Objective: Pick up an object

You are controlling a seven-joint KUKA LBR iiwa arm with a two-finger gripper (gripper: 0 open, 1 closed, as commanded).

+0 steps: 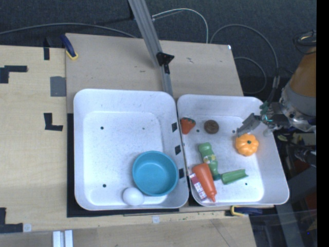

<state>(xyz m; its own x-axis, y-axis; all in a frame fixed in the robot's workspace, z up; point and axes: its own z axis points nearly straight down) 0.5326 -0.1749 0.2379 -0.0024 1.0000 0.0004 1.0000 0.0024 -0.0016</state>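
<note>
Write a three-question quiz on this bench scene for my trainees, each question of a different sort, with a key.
1. True or false: the blue bowl lies in the right bin.
2. Which item lies nearest the hand? A) white ball B) orange pumpkin C) carrot
3. Fill in: the brown round piece lies beside the ______ near the right bin's far-left corner.

Key:
1. False; it lies in the left bin.
2. B.
3. Strawberry.
</note>
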